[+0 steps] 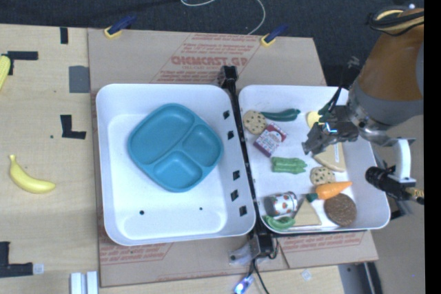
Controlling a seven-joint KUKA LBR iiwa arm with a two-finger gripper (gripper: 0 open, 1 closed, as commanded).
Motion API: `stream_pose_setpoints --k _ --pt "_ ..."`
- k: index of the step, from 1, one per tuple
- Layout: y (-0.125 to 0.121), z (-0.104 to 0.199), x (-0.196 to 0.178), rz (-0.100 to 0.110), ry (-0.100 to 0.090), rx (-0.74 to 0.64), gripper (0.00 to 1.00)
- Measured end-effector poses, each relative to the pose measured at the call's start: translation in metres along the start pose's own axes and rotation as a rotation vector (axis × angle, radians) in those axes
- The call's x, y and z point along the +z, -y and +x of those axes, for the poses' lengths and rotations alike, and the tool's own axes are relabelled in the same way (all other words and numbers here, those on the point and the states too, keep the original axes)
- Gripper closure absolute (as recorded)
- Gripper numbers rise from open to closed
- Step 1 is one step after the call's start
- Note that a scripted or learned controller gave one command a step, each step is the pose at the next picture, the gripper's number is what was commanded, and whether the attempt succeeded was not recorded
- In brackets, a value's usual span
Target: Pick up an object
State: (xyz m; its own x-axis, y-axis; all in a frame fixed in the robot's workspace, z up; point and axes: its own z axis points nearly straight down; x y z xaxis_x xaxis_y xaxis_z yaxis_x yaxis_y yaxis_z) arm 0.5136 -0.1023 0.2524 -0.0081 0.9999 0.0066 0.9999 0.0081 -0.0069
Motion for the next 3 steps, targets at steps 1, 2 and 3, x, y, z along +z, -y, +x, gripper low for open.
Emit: stream_pose_setpoints --k 1,2,3 --pt "0.007 0.089 -0.098 -0.016 0.004 -0.004 1.00" --pt "0.030 0.139 -0.119 -0.008 0.005 0.000 1.00" --pt "0.030 0.144 -0.120 -0.006 0.007 0.007 1.00"
